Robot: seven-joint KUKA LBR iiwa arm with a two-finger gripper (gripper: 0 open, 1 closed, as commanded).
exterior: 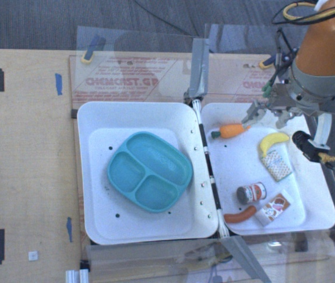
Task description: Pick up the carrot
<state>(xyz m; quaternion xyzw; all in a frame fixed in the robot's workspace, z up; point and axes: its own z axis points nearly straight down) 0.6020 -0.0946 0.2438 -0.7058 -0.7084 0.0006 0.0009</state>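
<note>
Two bins sit side by side on the desk [26, 175]. The left bin [91, 122] holds a divided plate [150, 171] near its middle. In the right bin [321, 214], the carrot [230, 131] lies at 10 o'clock, close to the dividing wall. A banana [272, 141] lies at 2 o'clock with a pouch [277, 164] just below it. A small can [251, 192] sits toward 6 o'clock, a sausage [239, 216] at 7 o'clock and a small carton [273, 209] just to the sausage's right. The hand [269, 112] hangs at 12 o'clock, between carrot and banana.
</note>
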